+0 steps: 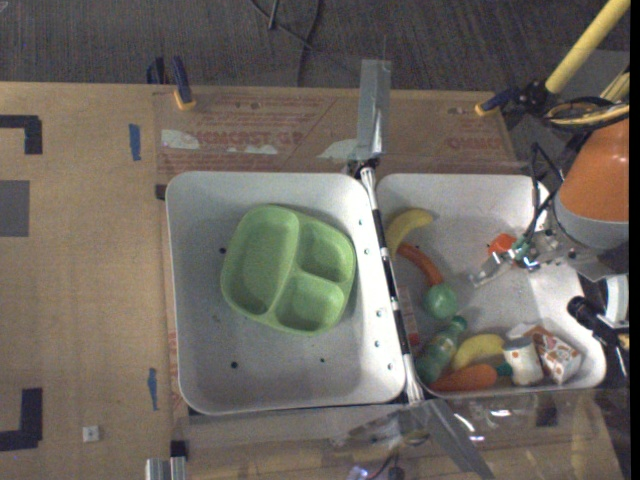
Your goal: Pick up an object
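Left bin point(200, 368) holding green divided plate point(290, 268); right bin point(470, 208) with bananas point(408, 226), carrots, bottle along lower edge; pincer point(500, 258) above it, grip state unclear.

One overhead camera, seemingly slanted, views both bins point(190, 268).

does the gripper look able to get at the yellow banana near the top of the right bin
Probably yes: the banana lies uncovered by the divider, the gripper hangs over bare bin floor to its right, and nothing stands between them.
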Robot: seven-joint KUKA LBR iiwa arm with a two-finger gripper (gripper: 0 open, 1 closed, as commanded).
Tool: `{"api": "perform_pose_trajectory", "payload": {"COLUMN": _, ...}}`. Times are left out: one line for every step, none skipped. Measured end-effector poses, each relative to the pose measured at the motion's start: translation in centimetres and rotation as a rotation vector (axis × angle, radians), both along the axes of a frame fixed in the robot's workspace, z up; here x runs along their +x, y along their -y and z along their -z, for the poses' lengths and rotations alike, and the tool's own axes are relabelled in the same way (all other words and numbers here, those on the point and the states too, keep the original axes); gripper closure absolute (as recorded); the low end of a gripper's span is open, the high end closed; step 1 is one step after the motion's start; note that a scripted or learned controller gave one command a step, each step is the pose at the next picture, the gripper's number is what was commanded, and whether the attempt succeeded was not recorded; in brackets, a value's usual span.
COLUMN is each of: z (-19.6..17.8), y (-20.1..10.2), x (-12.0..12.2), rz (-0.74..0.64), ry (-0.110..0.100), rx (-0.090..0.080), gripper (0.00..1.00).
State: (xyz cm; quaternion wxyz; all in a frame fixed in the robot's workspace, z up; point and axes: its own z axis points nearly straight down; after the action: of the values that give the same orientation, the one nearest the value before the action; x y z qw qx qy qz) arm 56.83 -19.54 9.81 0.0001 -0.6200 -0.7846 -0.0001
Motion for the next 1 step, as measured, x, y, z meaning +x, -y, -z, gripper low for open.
{"api": "perform_pose_trajectory", "payload": {"z": -0.87, "y": 0.14, "x": 0.05, "rz": 0.003, "ry": 0.002, "rx": 0.000, "gripper": 1.00}}
